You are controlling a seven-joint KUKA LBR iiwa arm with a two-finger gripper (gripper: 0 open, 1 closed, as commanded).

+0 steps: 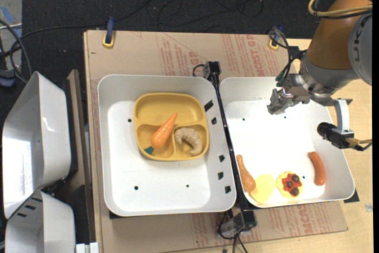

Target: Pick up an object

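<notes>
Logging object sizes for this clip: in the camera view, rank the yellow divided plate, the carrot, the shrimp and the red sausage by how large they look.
1. Yellow divided plastic plate, clearly largest.
2. Orange toy carrot.
3. Pale curled toy shrimp and small red toy sausage: they look close in size, so I would not rank them against each other.

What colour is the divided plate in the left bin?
Yellow. The divided plate shows best in the camera view, holding a carrot.

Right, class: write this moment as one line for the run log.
arm: over right bin far side | gripper: carries nothing visible | sausage, pizza slice: near edge | carrot: yellow plate, left bin
</notes>
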